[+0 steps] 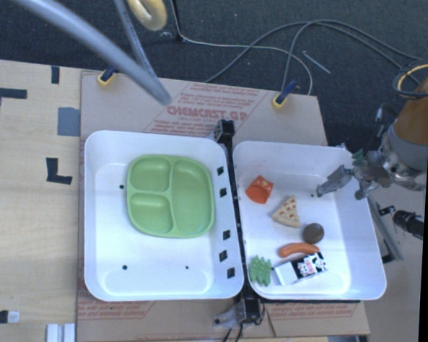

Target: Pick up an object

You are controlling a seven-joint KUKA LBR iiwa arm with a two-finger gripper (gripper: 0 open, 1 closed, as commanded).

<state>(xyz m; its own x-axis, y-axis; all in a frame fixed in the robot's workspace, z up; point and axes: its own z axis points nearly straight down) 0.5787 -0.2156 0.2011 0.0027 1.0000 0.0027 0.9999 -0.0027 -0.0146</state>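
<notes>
Although the fingers hang over the right bin near its upper right corner, nothing sits between them; they look spread apart, one dark prong reaching left toward the bin's middle and the other nearer the wrist, and they carry nothing. From there the toys lie down and to the left in the view. Nearest is the pale wedge, with the small red block farther left of it, both well apart from the prongs. Below the wedge come the brown ball, the orange sausage lying with its long axis roughly left to right, the black-and-white carton just beneath it, and the green leafy piece at the lower left corner.

Any pick, I judge, calls for a move leftward and down into the bin before closing.

Behind the fingers, the wrist and its orange band enter from the right edge, leaning in low over the bin's rim. Across the divider, the left bin holds a green divided plate. Both bins rest on a cardboard sheet over the tabletop.
</notes>
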